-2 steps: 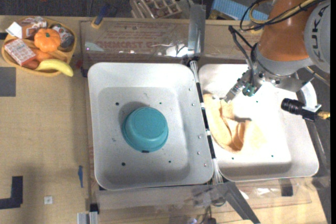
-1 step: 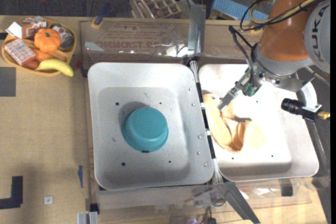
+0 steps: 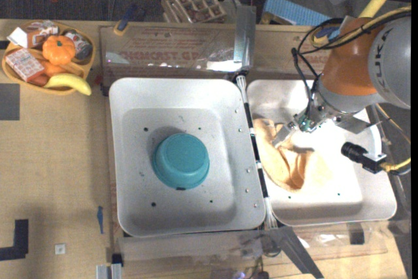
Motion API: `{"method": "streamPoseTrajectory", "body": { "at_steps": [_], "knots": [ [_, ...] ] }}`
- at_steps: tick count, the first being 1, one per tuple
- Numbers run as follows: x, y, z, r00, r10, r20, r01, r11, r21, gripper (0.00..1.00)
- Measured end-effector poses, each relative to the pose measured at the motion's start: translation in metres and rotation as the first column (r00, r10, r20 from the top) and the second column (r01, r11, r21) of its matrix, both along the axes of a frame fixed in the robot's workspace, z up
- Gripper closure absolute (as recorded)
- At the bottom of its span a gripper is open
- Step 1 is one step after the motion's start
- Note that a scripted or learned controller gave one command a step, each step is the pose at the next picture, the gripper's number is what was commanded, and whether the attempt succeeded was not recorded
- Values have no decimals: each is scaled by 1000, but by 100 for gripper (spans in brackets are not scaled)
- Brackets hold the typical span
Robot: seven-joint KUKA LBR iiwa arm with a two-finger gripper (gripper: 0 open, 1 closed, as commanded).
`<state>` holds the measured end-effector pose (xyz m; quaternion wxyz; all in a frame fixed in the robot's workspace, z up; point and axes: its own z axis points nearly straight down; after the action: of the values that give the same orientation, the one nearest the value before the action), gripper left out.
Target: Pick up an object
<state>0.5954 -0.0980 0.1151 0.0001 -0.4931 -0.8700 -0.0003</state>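
The gripper (image 3: 285, 134), finger state unreadable from above, sits at the tan cloth's (image 3: 292, 166) upper edge, cloth trailing below it.

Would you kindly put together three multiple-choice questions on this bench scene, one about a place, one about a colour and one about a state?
1. Where does the teal bowl sit?
A. In the left bin
B. In the right bin
C. On the bare bench

2. What colour is the cloth in the right bin?
A. Blue
B. Tan-orange
C. Black

3. How does the teal bowl lie?
A. On its side
B. Mouth up
C. Upside down, base up

Answers:
1. A, as the bowl rests near the middle of the left bin's floor.
2. B, as the crumpled cloth looks pale orange-tan against the white bin.
3. C, as its flat closed base faces the camera and no hollow shows.

The gripper hangs over the cloth's upper edge.
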Motion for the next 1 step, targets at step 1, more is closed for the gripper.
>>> {"method": "streamPoseTrajectory", "body": {
  "at_steps": [1],
  "knots": [
    [0,-6,-25,999,-40,7,40,999,1,0]
  ]
}}
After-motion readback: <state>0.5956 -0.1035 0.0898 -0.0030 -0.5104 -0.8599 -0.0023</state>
